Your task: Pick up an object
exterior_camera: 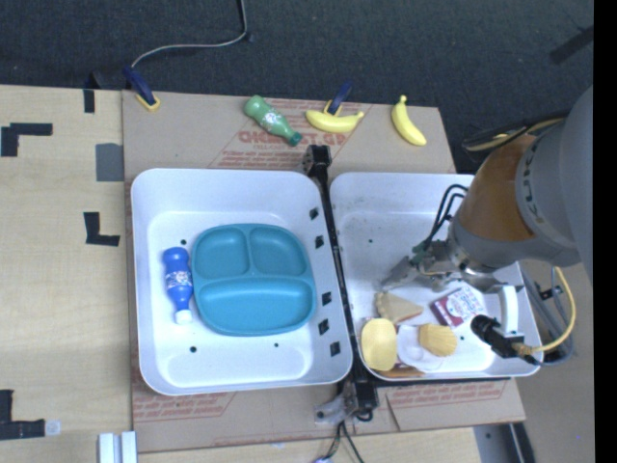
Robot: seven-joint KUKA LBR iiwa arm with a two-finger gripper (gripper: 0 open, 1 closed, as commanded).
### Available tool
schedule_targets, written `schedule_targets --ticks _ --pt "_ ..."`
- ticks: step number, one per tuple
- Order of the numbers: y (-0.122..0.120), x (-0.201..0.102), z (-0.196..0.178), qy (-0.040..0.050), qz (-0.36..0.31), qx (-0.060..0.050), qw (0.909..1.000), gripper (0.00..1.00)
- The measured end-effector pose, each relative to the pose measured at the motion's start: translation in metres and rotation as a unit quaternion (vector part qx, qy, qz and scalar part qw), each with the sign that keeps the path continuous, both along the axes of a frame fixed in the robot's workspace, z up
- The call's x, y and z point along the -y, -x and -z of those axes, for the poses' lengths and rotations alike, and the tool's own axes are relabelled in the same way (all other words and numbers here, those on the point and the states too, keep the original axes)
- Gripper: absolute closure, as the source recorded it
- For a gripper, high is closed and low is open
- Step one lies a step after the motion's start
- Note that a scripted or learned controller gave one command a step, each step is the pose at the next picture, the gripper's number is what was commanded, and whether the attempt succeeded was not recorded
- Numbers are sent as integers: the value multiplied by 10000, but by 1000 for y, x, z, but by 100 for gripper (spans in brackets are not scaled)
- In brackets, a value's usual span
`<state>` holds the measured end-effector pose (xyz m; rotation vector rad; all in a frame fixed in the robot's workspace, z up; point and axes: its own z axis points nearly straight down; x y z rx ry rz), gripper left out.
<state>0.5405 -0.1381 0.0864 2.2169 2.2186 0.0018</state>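
arm reaches into right white bin [386, 201] | claw [410, 268] state: cannot tell | hangs over tan wedge-shaped food piece [397, 306], seemingly lining up a pick

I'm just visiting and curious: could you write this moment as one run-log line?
arm: reaching into right bin | end effector: low over food items, near tan wedge | grasp: unconfirmed | left bin: blue plate, blue bottle

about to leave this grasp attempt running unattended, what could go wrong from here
The gripper sits low in the right bin, beside a tight pile: a tan wedge, a yellow piece and a maroon packet. It may close on nothing, or nudge the pile. Items touching each other could lift together, then drop.
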Motion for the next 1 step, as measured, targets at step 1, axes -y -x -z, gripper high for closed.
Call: schedule_targets --ticks 1 --pt "-29 76 -86 0 6 -17 10000 0"
